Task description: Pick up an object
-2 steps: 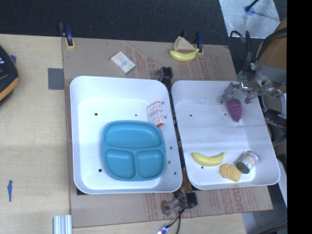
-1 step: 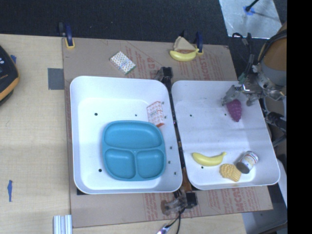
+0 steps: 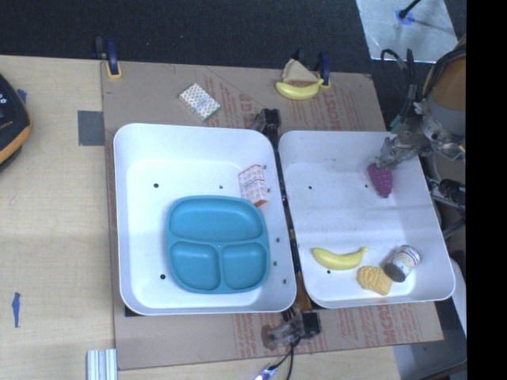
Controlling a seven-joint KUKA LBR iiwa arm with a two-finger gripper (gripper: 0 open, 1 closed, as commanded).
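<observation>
Purple grapes (image 3: 381, 179) are sitting near the far right corner of the right bin (image 3: 348, 212), and your hand (image 3: 394, 150) is hanging just above and to the right of them, at the bin's far right wall. You cannot be telling from this slant whether the hand is open or closed, and nothing is showing as gripped in it, so you should not be counting the bunch as held.

Risks, as a judgement: the grapes are lying close to the wall, so a descent here could be catching the rim or pinning the bunch against it rather than straddling it. The bunch is looking lumpy and rounded, so it may be slipping out of a squeeze.

Other candidates are waiting at the near side of the same bin: a banana (image 3: 338, 257), a yellow lumpy piece (image 3: 374, 279) and a small can (image 3: 402, 263) close together, where a grab could be nudging a neighbour.
</observation>
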